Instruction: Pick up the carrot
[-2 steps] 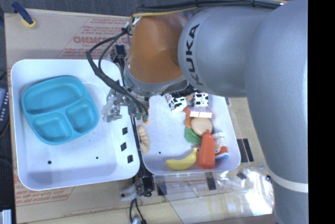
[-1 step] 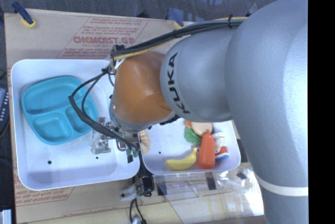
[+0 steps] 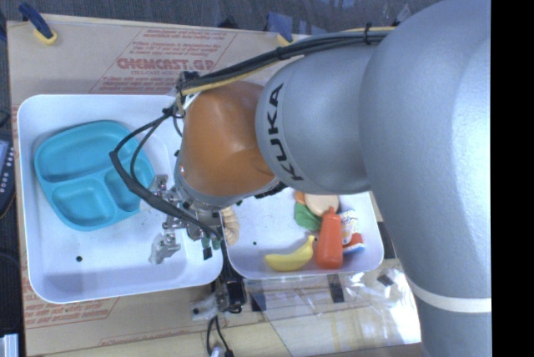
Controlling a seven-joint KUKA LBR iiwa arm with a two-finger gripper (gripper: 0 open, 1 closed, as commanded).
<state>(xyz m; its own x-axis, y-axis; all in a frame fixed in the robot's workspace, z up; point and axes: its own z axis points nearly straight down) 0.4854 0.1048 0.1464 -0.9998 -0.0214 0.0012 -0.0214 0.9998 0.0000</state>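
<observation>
A: Well, the carrot (image 3: pixel 329 238) lies in the right bin (image 3: pixel 367 257), touching the banana (image 3: pixel 292 256).

B: The jaws (image 3: pixel 167 245) hang over the left bin (image 3: pixel 50 280); open or closed, I cannot tell. Risk: grabbing there, well apart from it.

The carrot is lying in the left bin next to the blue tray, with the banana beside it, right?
Not quite. The camera view shows the carrot in the right bin, not the left one. The banana is indeed beside it there. The blue tray sits alone in the left bin.
</observation>
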